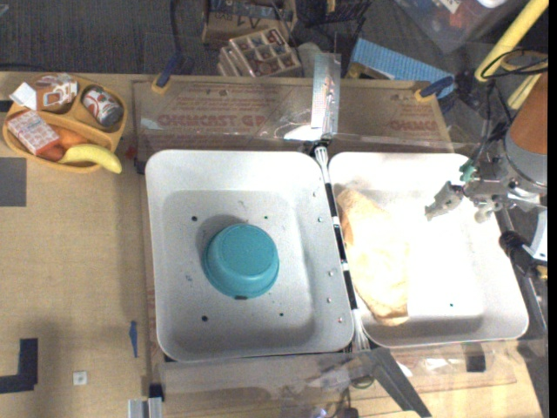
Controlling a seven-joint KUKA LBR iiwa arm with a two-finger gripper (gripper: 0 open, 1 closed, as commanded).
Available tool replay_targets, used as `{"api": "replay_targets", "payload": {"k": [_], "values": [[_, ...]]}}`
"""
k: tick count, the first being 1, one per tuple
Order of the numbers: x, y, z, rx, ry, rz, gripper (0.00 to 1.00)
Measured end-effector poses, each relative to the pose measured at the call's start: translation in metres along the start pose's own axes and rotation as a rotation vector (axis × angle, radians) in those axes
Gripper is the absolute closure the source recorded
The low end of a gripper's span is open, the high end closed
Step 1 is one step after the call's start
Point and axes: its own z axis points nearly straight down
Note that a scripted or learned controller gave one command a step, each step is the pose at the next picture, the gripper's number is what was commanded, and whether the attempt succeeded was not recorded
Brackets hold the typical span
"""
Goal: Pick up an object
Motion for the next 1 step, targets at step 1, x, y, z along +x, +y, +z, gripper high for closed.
{"api": "replay_targets", "payload": {"k": [1], "values": [[-0.0287,-0.0171,-0.0128,0.000,0.000,0.109,0.00]]}}
